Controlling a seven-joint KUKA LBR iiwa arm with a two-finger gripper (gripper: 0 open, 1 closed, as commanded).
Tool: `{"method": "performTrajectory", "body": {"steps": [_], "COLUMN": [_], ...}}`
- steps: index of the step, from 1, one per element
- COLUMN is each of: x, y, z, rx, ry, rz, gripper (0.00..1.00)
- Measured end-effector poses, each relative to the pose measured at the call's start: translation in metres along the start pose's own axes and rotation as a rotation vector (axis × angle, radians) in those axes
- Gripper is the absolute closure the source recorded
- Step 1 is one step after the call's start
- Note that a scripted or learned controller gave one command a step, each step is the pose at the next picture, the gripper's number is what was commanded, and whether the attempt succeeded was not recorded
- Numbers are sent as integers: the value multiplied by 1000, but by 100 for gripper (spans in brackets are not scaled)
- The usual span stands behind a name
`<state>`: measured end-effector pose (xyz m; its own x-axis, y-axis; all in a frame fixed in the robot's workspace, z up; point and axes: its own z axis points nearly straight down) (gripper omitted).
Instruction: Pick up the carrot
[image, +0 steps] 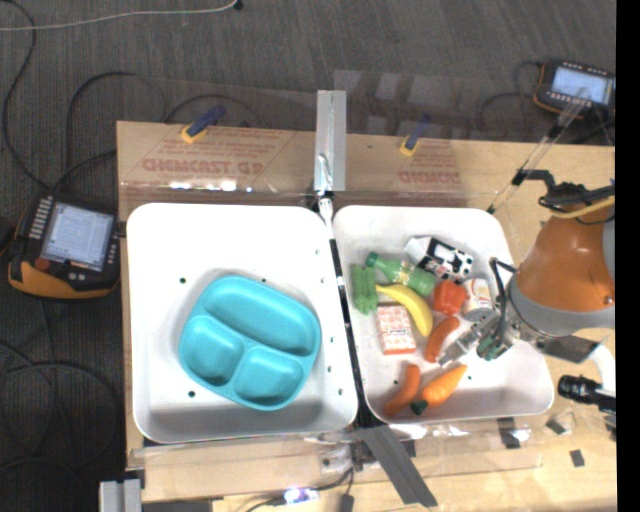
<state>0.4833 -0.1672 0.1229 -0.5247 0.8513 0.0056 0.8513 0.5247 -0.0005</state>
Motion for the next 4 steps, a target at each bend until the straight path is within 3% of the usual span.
{"method": "performTrajectory", "body": {"steps": [1,2,3,4], "x": [0,-7,-19,6], "y": [0,-1,6,10], "z": [0,33,-203,-82], "rx": [0,-5,-1,0], "ry": [0,-11,-8,-4], "rz": [0,-253,68,-314], "gripper": [0,0,0,0]}}
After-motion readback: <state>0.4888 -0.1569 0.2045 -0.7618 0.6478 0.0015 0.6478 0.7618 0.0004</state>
